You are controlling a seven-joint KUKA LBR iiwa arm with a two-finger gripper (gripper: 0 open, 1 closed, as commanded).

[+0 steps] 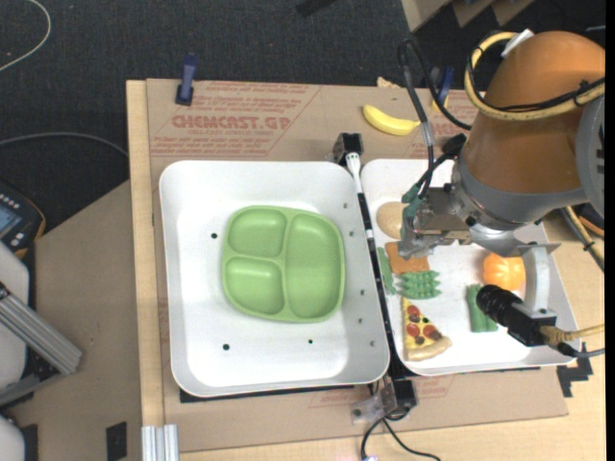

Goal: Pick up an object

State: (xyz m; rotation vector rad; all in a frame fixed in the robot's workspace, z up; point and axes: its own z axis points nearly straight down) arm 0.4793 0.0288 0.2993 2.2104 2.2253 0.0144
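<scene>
Your hand sits low in the right bin, over the toys near its left wall; can't tell if it's spread or pinching. Pizza slice lies just below it.

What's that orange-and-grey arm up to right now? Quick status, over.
Gripper low in right white bin, over orange carrot-like toy; grip unconfirmed. Green leafy toy and pizza slice toy close by. Green divided plate in left bin.
</scene>
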